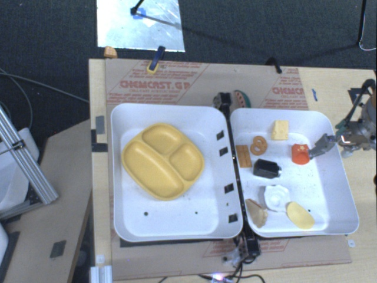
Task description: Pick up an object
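The right bin (330, 181) holds several small items. A red-orange piece (300, 153) lies near its right wall, a yellow cube (280, 130) at the back, and a brown pretzel (258, 145) and a tan wafer (243, 156) to the left. A black block (266, 168) sits in the middle. Toward the front are a white piece (275, 196), a flat yellow piece (300, 215) and a tan wedge (256, 212). My gripper (324, 145) reaches in over the bin's right rim, its tip just right of the red-orange piece. Nothing visible is in its grasp.
The left bin (129, 217) holds a yellow divided plate (163, 160). Behind the bins lie a blue and yellow tool (156, 59), a small orange block (110, 52) and a shiny sheet (140, 15). An aluminium frame (23, 158) stands at the left.
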Motion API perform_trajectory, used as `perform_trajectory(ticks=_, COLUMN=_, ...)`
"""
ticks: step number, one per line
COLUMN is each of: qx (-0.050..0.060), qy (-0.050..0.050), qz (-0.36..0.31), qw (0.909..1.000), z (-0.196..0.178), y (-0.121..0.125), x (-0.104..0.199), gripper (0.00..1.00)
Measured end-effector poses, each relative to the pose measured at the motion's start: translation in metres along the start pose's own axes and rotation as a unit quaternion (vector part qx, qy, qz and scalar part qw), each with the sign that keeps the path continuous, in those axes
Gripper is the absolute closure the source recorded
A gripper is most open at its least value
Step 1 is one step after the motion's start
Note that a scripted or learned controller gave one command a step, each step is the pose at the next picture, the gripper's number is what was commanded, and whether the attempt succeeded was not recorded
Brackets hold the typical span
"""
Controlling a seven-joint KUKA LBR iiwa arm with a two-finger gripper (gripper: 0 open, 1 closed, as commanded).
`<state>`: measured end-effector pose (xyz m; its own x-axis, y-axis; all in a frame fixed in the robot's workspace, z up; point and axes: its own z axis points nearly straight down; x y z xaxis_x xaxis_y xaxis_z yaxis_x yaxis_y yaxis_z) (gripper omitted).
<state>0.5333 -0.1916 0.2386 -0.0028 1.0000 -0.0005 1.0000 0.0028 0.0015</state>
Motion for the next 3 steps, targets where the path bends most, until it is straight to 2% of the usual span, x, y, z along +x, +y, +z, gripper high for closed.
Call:
perform_trajectory(ticks=1, qx=-0.001, qy=0.000, qz=-0.003, qw=1.0000, z=0.129, y=0.065, x=-0.001, gripper=0.00)
perform_trajectory(ticks=2, qx=-0.005, qy=0.001, qz=-0.006, qw=1.0000, z=0.097, y=0.140, x=0.099, gripper=0.00)
perform_trajectory(ticks=3, qx=-0.003, qy=0.000, qz=-0.003, qw=1.0000, z=0.088, y=0.137, x=0.092, gripper=1.00)
